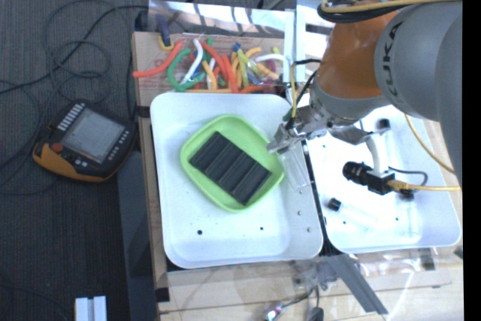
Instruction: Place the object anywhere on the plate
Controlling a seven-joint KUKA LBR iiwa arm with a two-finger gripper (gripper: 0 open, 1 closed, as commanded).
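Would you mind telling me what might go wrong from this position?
The gripper sits at the green plate's right rim, so a move could knock or tip the plate. The dark slab on the plate could slide if it is bumped. The bin wall beside the gripper is another likely snag.

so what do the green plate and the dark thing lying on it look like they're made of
The square lime-green plate looks like moulded plastic: uniform colour, rounded raised rim, soft sheen. The dark ribbed rectangular block on it looks matte, perhaps rubber or foam; its parallel grooves show, but the material stays uncertain.
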